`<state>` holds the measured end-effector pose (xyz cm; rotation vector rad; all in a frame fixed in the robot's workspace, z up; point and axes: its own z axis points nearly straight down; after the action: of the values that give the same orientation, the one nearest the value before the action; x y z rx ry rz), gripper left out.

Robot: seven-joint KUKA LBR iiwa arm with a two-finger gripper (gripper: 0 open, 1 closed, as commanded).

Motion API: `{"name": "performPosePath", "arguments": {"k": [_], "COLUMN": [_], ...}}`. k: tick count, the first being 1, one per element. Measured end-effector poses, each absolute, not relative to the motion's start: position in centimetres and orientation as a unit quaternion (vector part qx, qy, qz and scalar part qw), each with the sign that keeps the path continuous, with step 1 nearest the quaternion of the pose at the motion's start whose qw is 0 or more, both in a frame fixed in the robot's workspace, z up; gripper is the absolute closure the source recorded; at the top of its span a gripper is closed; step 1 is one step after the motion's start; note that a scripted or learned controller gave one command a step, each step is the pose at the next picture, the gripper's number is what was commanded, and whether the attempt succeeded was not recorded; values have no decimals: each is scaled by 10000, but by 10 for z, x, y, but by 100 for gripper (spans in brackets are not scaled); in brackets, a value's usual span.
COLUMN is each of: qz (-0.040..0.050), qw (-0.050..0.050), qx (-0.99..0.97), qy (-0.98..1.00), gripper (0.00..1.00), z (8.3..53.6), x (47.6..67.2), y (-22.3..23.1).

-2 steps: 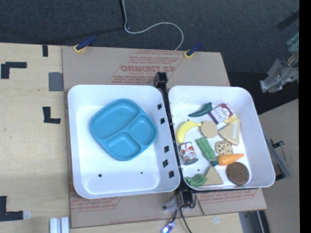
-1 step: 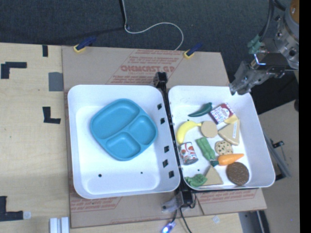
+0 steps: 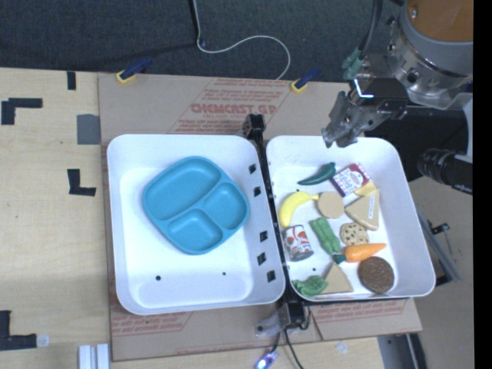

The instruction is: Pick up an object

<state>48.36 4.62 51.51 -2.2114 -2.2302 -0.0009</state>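
Observation:
The right bin [image 3: 400, 177] holds several toy foods: a yellow banana [image 3: 294, 204], a dark green pepper [image 3: 317, 175], a maroon packet [image 3: 347, 180], a cheese wedge [image 3: 367, 208], a tan round [image 3: 331, 204], a cookie [image 3: 353, 234], a carrot [image 3: 363, 251], a brown patty [image 3: 377, 274], a red-and-white can [image 3: 298, 242] and green pieces [image 3: 326, 235]. My gripper [image 3: 339, 135] hangs above the bin's far rim, up and to the right of the pepper. Nothing shows between its fingers.
The left bin [image 3: 131, 206] carries a blue divided plate [image 3: 195, 204]. A black clip row [image 3: 263, 206] runs between the bins. A white cable [image 3: 231, 46] lies on the dark cloth behind. Cardboard [image 3: 215, 106] lines the bench under both bins.

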Motion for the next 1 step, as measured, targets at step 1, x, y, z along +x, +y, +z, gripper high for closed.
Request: {"name": "performPosePath", "arguments": {"k": [1], "qz": [-9], "qw": [0], "qx": [-7042], "qy": [-7100], "gripper": [100], "z": [536], "x": [483], "y": [106]}}
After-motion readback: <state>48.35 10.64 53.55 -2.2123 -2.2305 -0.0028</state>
